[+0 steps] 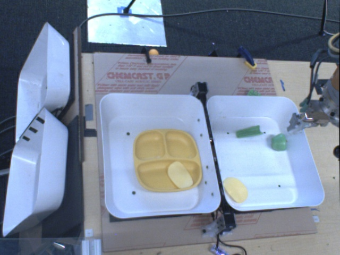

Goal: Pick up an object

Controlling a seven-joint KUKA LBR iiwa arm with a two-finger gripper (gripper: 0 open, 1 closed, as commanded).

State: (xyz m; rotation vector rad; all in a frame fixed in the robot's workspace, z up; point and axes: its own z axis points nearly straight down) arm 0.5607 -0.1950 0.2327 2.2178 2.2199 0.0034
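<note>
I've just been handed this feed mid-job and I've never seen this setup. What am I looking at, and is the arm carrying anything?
One fixed camera looks down at a slant on a bench with two shallow white bins. The left bin holds a yellow divided tray with a pale yellow oval piece lying in its lower compartment. The right bin holds a green stick-shaped piece, a green rounded lump and another pale yellow oval near its front left corner. The robot arm comes in from the right; its gripper sits over the right bin's far right edge, just above the green lump. I see nothing between its fingers, so no pick is confirmed.
</note>
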